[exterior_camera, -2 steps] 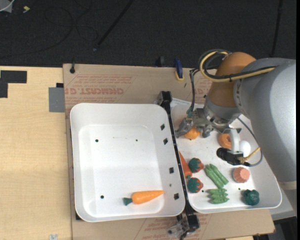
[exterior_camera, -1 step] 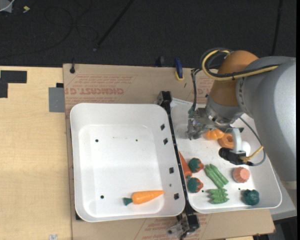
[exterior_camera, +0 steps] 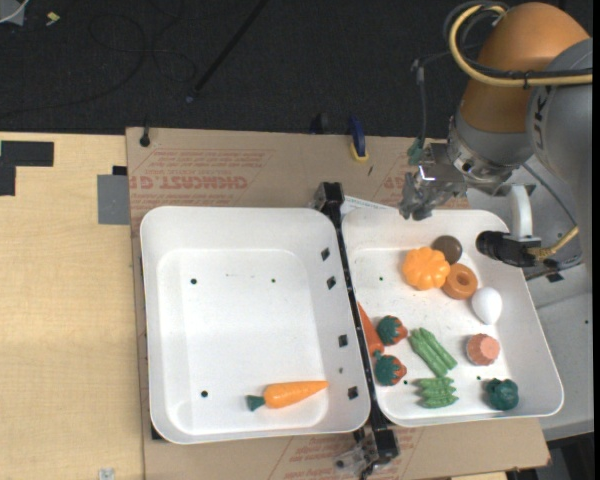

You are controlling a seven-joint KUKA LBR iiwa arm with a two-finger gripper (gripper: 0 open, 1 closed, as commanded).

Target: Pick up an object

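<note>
While readable only in part, red mirrored print on cardboard sheet (exterior_camera: pixel 240 173) under 2 white bins. Pale wood bench (exterior_camera: pixel 50 298) at left, black floor with cables behind. Left bin (exterior_camera: pixel 170 238): 1 carrot (exterior_camera: pixel 288 394) near front wall. Right bin (exterior_camera: pixel 545 368): orange pumpkin (exterior_camera: pixel 425 268), brown disc (exterior_camera: pixel 447 248), orange ring (exterior_camera: pixel 461 282), white egg (exterior_camera: pixel 487 305), green beans (exterior_camera: pixel 432 351), other small toy foods. Hand (exterior_camera: pixel 420 200) poised over right bin's back left corner, nothing seen between fingers; spread of fingers not discernible.
</note>
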